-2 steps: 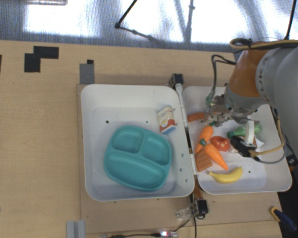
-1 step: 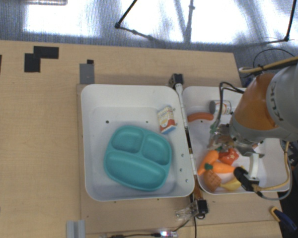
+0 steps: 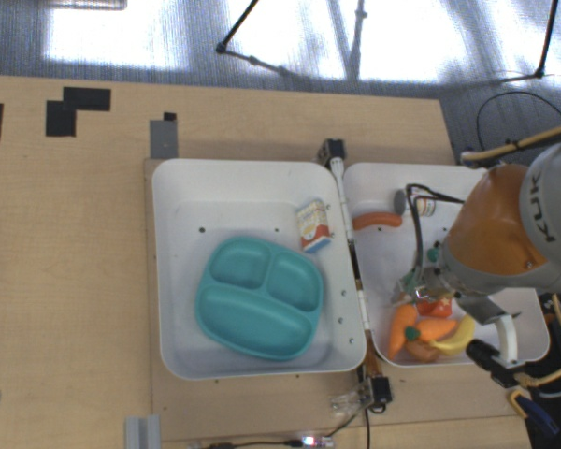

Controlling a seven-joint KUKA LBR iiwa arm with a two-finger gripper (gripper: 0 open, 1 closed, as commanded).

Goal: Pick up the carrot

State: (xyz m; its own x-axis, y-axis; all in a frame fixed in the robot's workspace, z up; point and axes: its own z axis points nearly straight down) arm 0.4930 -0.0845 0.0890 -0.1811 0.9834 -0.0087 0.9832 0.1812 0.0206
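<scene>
You see tan wood bench [image 3: 65,279], two white bins on it; grey floor and black stand legs at top of frame. Left bin [image 3: 168,279] has teal plate [image 3: 260,296] and small carton [image 3: 313,224]. Right bin [image 3: 379,195]: carrot [image 3: 401,327] at lower left of bin, just left of and below hand [image 3: 428,293]. Carrot long way runs up-down, tipped a bit; can't tell which end is tip. Hand fingers: you can't tell if apart or together.
</scene>
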